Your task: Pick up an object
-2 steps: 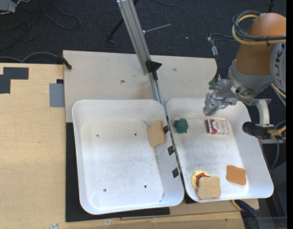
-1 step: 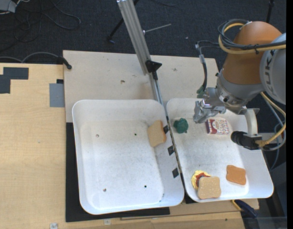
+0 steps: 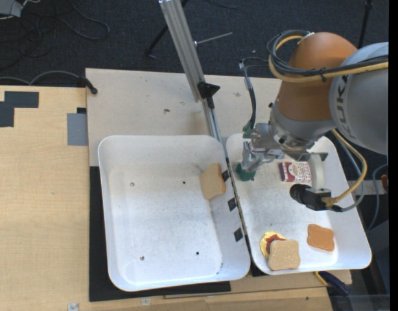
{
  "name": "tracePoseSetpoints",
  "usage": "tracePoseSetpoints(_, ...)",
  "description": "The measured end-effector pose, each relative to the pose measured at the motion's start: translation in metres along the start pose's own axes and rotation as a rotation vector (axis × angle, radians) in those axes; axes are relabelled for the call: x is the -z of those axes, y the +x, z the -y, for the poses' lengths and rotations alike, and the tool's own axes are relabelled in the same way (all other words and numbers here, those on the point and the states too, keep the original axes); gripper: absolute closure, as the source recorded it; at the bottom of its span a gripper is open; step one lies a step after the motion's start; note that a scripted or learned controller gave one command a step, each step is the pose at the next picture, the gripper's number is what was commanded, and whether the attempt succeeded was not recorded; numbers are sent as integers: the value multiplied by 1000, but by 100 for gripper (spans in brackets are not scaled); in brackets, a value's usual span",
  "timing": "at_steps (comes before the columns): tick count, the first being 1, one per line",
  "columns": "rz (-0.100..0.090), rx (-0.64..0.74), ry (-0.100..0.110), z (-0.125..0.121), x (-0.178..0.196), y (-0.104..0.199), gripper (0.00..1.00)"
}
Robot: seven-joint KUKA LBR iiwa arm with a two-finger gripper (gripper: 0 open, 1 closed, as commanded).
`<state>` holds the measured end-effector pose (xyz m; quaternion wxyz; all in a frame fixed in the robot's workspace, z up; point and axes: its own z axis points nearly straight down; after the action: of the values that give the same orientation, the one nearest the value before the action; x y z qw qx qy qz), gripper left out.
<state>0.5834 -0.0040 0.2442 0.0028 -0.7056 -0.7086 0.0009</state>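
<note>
My gripper hangs low over the left end of the right bin, close to the wall shared with the left bin. A tan, bread-like piece leans against the left bin's right wall, just left of the gripper and apart from it. In the right bin lie a red and white packet right of the gripper, an orange piece, and a tan slice resting on a yellow and red item. I see nothing held in the gripper.
A slanted aluminium bar runs from the top down to the gap between the bins. Black clips sit along the shared wall. The arm's wrist and cables loom over the back of the right bin.
</note>
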Motion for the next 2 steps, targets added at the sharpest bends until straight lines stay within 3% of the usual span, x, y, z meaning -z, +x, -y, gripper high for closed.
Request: tracePoseSetpoints(2, 1, -1, 2, 37, -1, 79, 100)
